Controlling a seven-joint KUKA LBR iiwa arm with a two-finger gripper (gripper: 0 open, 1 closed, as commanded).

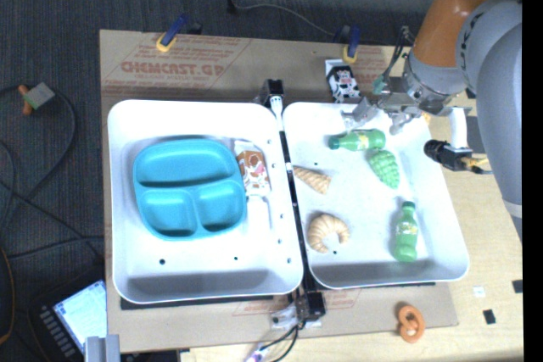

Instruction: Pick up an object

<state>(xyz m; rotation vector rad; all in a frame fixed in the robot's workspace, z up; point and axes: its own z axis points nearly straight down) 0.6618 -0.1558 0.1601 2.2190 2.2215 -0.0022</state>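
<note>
Hovering over the right bin's far edge, gripper with fingers apart, nothing between them; green bottle lies just below it, not gripped; green grape bunch a little nearer the camera; cone and croissant further down-left; second green bottle well below; blue tray far left in the left bin.

Bright even overhead light, soft shadows, slightly grainy.
</note>
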